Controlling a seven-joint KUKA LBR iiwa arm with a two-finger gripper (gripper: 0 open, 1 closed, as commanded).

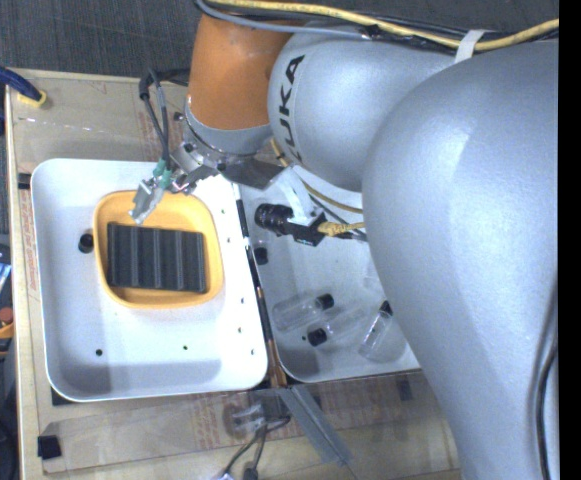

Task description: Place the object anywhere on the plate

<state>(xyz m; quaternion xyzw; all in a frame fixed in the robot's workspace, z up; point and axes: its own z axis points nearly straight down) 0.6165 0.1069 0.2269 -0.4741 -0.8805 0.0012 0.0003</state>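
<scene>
The camera view is taken up at its right by the grey arm [450, 218], whose orange band [235, 58] sits above the left bin [60, 358]. A yellow plate [115, 218] lies in that bin towards its far edge, and a dark ridged object [160, 258] rests flat on it. The gripper [148, 200] is seen at the plate's far edge (whether its fingers are spread or pressed together cannot be told). Small clear items [315, 318] lie in the right bin [300, 368].
</scene>
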